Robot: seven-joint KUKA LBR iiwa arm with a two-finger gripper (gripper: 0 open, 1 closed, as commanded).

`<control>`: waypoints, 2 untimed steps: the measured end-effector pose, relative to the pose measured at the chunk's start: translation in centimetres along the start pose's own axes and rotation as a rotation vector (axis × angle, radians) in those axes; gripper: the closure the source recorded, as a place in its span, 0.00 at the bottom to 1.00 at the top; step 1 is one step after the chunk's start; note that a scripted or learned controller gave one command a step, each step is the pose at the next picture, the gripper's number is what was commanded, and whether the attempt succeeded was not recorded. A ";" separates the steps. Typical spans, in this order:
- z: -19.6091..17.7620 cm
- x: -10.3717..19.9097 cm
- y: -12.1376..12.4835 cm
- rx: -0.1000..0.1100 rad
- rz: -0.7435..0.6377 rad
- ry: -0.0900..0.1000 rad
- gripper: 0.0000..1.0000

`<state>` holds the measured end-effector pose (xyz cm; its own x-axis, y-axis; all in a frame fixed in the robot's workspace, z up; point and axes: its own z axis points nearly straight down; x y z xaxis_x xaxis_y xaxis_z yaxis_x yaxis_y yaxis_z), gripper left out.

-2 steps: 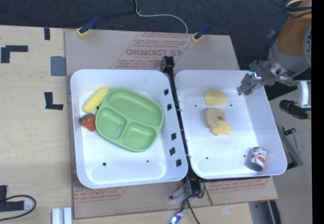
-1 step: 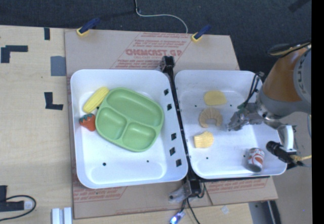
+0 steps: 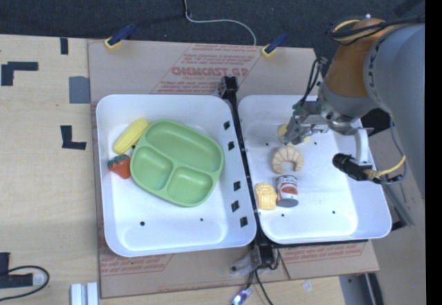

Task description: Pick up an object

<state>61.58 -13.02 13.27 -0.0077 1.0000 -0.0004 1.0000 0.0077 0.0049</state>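
In the right bin (image 3: 345,221) lie a tan croissant (image 3: 287,157), a small can with a red label (image 3: 287,190) and a yellow corn piece (image 3: 266,195). My gripper (image 3: 295,132) hangs low over the bin's upper middle, just above the croissant. A small yellow thing (image 3: 282,131) peeks out at the gripper's left side; I cannot tell whether it is held. The grey arm with its orange band (image 3: 349,65) comes in from the right.
The left bin (image 3: 117,221) holds a green divided plate (image 3: 177,161), a yellow corn cob (image 3: 130,134) and a red strawberry (image 3: 120,166) at its left. A black divider (image 3: 238,159) runs between the bins. A white cable crosses the dark cloth behind.
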 end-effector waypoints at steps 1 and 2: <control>0.2 -0.4 -0.4 0.006 0.006 0.000 0.00; 5.1 1.6 -4.3 0.008 0.007 0.000 0.00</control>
<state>57.31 -11.46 8.18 -0.0005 1.0000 -0.0001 1.0000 0.0005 -0.0035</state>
